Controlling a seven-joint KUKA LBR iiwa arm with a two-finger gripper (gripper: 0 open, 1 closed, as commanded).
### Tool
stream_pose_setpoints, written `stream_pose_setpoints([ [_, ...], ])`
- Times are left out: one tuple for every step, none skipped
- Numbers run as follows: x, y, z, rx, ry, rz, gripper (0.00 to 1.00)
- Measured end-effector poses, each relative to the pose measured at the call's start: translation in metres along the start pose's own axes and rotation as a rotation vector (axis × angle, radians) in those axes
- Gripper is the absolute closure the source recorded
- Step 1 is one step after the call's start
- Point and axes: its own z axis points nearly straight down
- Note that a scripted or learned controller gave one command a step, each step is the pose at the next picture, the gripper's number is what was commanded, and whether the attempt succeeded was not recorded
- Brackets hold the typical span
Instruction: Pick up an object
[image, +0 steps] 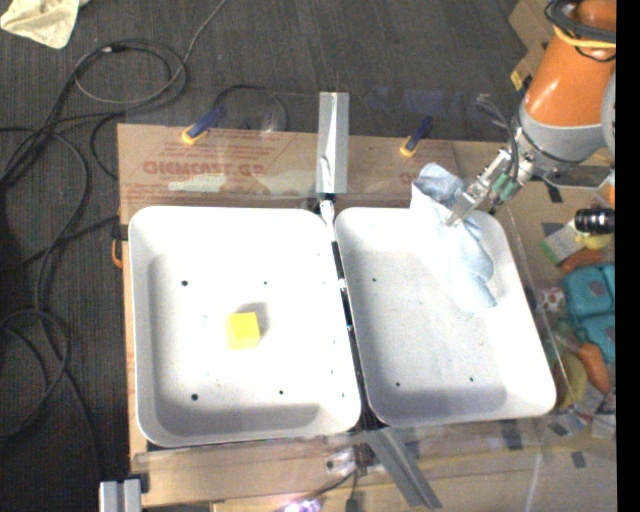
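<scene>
A pale blue-white cloth (468, 240) hangs over the far right part of the right bin (430, 390), its top bunched up at the bin's back corner. My gripper (462, 212) sits at the top of this cloth, shut on its bunched upper part, which is raised above the bin rim. The rest of the cloth trails down onto the bin floor. A small yellow block (244, 329) lies in the middle of the left bin (180, 240), far from the gripper.
A metal post (332, 140) stands behind the seam between the bins. Two blue-and-yellow clamps (203, 125) hold the brown board at the back. Colourful clutter (585, 300) lies right of the right bin. Cables run over the floor at left.
</scene>
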Motion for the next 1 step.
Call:
stream_pose_setpoints([
  [0.0609,0.0437,0.0343,-0.001,0.004,0.170,1.00],
])
